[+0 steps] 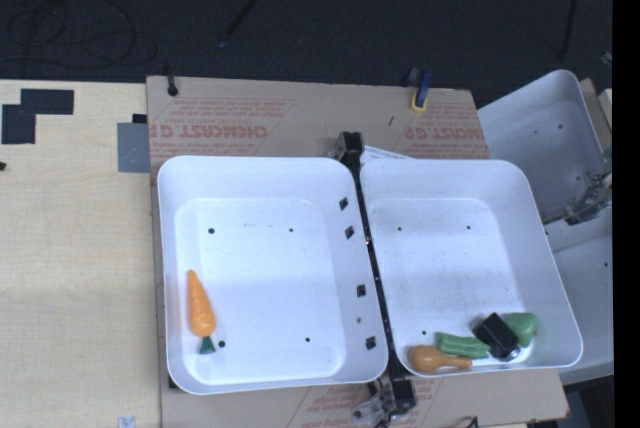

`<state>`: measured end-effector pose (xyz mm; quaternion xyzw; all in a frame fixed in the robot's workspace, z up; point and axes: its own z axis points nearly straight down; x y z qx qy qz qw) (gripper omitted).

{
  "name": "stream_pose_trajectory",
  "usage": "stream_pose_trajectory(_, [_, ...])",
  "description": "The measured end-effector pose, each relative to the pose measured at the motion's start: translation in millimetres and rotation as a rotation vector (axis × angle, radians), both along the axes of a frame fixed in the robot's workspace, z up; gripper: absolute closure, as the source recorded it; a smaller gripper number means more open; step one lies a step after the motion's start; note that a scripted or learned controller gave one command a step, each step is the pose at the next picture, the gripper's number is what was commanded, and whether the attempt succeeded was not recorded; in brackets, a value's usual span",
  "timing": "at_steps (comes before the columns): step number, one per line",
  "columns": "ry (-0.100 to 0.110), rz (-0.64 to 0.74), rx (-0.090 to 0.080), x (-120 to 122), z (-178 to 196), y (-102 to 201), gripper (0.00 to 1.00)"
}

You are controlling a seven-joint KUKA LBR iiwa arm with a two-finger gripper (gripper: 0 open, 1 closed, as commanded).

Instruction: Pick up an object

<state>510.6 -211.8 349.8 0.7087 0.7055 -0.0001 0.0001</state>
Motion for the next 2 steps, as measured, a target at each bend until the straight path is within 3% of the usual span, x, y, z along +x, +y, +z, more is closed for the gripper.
stream_pose_trajectory(1, [0.008, 0.009, 0.003, 71.1, -94.2, 0.6, 1.00])
stream_pose_trajectory(2, [0.007, 0.009, 0.003, 112.2, -193.4, 1.0, 1.00])
